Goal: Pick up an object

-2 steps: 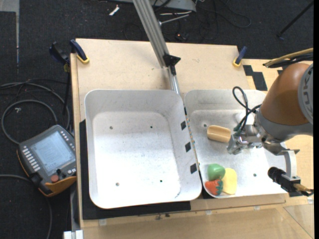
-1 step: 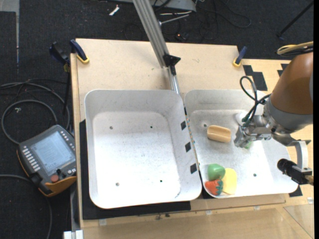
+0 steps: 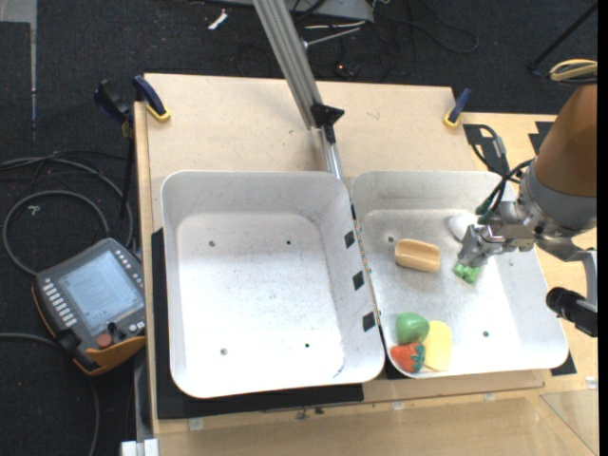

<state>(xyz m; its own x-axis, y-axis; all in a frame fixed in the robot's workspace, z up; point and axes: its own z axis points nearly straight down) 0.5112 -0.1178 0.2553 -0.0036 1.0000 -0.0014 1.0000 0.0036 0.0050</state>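
Gripper [image 3: 472,255] sits low in the right bin [image 3: 513,354], right of centre frame, with the arm [image 3: 570,174] entering from the right edge. I see a small green object [image 3: 465,273] directly under the fingertips and touching them; I cannot tell whether the jaws are closed on it or merely resting above it. A white rounded object [image 3: 460,224] lies just up-left of the gripper. A tan bread-like block [image 3: 418,255] lies to its left, apart from it. Near the bin's lower left corner a green piece [image 3: 410,327], a red piece [image 3: 408,356] and a yellow piece [image 3: 438,345] cluster together, touching. Left bin [image 3: 180,198] fills mid-frame left. A teach pendant [image 3: 90,302] lies on the floor at far left.
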